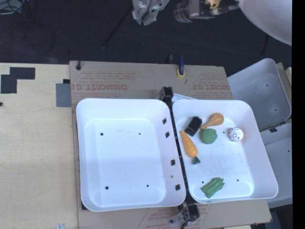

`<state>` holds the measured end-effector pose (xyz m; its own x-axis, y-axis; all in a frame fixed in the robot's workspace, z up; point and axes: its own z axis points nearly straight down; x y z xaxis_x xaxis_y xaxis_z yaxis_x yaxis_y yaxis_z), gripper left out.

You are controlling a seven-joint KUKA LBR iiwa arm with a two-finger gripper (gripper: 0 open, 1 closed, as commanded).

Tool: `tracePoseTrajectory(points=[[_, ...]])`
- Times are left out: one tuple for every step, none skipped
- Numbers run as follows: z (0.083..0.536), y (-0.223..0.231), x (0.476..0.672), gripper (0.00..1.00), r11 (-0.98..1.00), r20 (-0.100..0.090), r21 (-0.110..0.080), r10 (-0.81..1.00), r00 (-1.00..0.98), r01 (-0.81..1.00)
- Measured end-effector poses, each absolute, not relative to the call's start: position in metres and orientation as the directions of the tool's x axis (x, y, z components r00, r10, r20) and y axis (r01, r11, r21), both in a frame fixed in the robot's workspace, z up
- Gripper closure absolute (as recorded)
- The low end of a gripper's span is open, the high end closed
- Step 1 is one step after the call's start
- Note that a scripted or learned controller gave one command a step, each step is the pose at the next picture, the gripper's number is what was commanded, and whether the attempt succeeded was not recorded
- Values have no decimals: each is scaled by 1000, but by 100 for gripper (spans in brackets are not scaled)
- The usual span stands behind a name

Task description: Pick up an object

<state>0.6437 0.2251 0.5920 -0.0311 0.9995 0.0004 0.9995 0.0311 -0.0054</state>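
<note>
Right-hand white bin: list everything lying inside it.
Inside the right-hand white bin: an orange toy carrot, a black block, a tan drumstick-shaped piece, a round green lump, a speckled white ball and a green pod-like piece. Their undersides stay hidden.

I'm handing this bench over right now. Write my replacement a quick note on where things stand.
Gripper: raised at the top of the view, behind the bins, over neither bin.
Right bin holds everything: black block, orange carrot, green ball, tan drumstick-like piece, speckled white ball, green pod near the front.
Left bin: no objects.
Done: nothing picked yet.
Left: descend, grasp one object, lift.
</note>
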Motion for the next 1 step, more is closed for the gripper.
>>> tracePoseTrajectory(points=[[601, 227, 644, 100, 35, 2, 1, 999, -35, 999]])
